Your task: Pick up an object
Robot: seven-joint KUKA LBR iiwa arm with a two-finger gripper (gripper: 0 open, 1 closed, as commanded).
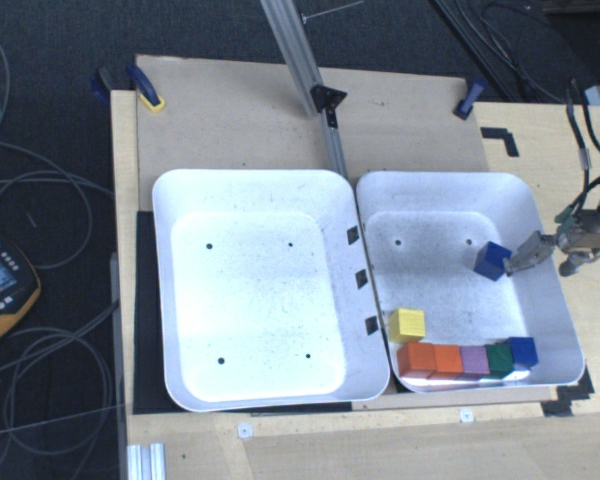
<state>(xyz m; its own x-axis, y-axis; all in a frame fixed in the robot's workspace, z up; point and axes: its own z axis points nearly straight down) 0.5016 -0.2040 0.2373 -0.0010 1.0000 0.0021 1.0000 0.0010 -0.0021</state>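
Note:
A dark blue cube (493, 260) sits high on the right side of the right bin (450, 193), tilted a little. My gripper (536, 252) reaches in over the bin's right rim, and its grey tip sits right beside the cube's right face. Whether the cube is gripped or only touched cannot be made out. Along the bin's front wall stands a row of cubes: two orange (431, 359), one purple (475, 360), one green (499, 358) and a second blue cube (522, 350). A yellow cube (410, 323) stands just behind the row's left end.
The left bin (250, 288) lies beside the right one, with black clips (361, 278) along the shared rim. A slanted metal pole (298, 43) rises behind the bins. Cables and a handheld pendant (0, 288) lie on the floor at the left.

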